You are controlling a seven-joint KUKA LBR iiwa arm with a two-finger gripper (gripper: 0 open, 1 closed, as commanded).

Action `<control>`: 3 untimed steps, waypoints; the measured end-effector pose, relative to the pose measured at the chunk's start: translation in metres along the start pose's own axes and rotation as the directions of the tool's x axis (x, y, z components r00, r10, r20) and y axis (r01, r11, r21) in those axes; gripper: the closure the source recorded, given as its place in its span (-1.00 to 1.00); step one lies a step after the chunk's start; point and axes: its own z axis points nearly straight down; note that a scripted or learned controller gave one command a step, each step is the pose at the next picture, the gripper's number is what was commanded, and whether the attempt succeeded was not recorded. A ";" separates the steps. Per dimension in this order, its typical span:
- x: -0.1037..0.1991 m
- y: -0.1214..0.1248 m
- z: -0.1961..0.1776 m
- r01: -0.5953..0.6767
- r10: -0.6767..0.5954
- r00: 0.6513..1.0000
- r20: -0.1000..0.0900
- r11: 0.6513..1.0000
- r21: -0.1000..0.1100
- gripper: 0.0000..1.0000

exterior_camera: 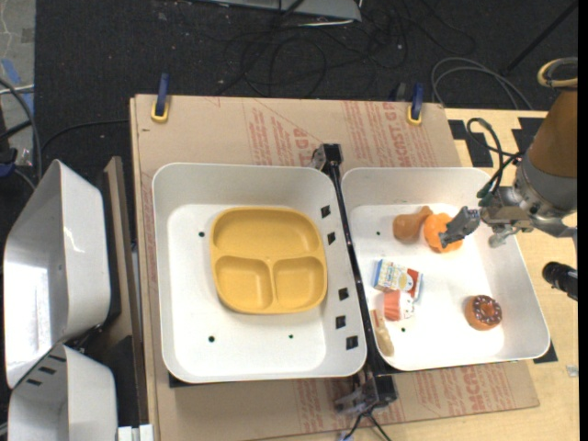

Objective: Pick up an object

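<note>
Two white bins sit side by side on a cardboard-topped bench, w/ the gripper over the right bin, near its upper right part. One dark finger reaches left and overlaps the orange round object; a second finger shows to the right by the wrist, so the jaws look spread apart, nothing clearly held btwn them. Can't tell if the finger actually touches the orange object or just hovers above it. Arm comes in from the right, orange band above the grey wrist.

Just left of the orange round object, touching it, lies a brownish-orange lump. Below, towards the bin's middle, a small white carton w/ red and blue print, tilted. Under that a small red-and-white item, and a pale stick-like piece near the bin's left wall. A choc-frosted donut sits lower right, well apart from the rest.

Left bin holds a yellow divided plate, three compartments, roughly centred. Black clips run along the seam btwn the bins. Blue-and-yellow clamps pin the board at its far edge; cables cross the dark floor beyond.
</note>
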 end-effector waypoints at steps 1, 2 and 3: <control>0.000 0.003 -0.007 0.003 -0.003 1.000 0.003 1.000 -0.013 -1.00; 0.003 0.003 0.057 0.001 -0.001 1.000 0.001 1.000 -0.008 -1.00; 0.003 0.004 0.109 0.000 0.000 1.000 0.003 1.000 -0.014 -1.00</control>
